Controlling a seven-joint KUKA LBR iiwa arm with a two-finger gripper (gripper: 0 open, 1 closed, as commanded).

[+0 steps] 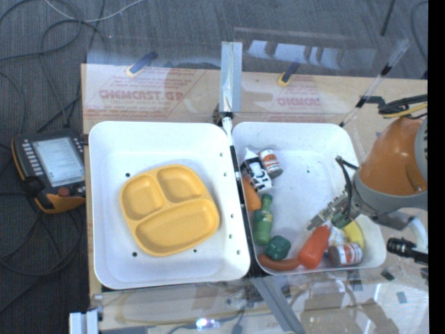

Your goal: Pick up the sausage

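A broad, rounded orange band of glossy plastic (pixel 395 160) is seen above the wrist, bordered below by a smooth grey collar (pixel 389 202). A small two-finger gripper of dull grey metal (pixel 324 219), thin and angular, is carried beneath that collar. A thin dark cable (pixel 345 172) is looped beside the wrist. A black cylindrical fitting (pixel 405 247) is seen under the grey housing.

A tray (pixel 170 209) lies in the left bin (pixel 104 256); the sausage (pixel 278 262) lies along the right bin's (pixel 313 134) near wall.
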